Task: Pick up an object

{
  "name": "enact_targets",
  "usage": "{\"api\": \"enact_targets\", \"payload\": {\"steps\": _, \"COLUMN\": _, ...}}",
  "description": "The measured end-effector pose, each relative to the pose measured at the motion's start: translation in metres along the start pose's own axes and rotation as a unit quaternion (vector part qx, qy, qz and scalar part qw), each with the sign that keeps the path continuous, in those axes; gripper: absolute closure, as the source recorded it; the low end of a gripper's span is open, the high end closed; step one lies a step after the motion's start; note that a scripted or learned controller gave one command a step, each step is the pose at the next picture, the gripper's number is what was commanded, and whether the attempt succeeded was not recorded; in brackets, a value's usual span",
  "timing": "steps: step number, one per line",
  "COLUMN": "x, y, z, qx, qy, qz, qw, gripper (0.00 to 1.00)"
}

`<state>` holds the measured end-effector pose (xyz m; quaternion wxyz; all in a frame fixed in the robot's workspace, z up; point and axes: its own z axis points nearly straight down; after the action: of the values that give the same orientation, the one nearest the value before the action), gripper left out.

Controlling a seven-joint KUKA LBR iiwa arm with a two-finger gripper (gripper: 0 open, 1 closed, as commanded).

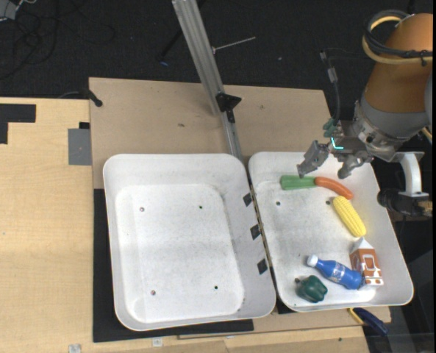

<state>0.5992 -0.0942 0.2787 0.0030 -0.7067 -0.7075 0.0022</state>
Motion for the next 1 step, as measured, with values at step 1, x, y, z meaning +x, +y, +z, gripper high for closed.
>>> {"api": "enact_targets", "payload": {"steps": 1, "x": -0.0007, "y": 0.0006, "z": -0.0021, "qx": -0.002, "qy": 0.000, "qz": 0.001, "qw": 1.0000, "gripper": 0.00}}
